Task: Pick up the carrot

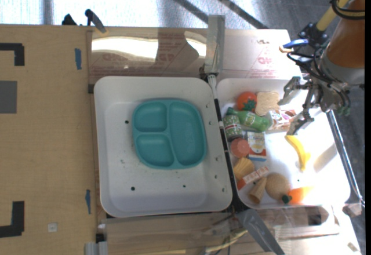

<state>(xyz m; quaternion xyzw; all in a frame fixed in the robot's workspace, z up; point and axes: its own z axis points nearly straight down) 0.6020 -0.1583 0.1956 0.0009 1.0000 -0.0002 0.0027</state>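
Observation:
The carrot (297, 194), a short orange piece with a green stub at its left end, lies near the front edge of the right bin (336, 172), beside a tan round piece (277, 182). My gripper (294, 109) hangs over the far right part of that bin, well behind the carrot and beyond the banana (298, 150). Its two fingers are spread open with nothing between them.
The right bin also holds a bread slice (267, 102), an orange-red fruit (246, 99), green items (253, 120), a red can (239, 147), a small carton (257, 145) and a cone (258, 190). A teal divided plate (170, 133) sits in the left bin (113, 155).

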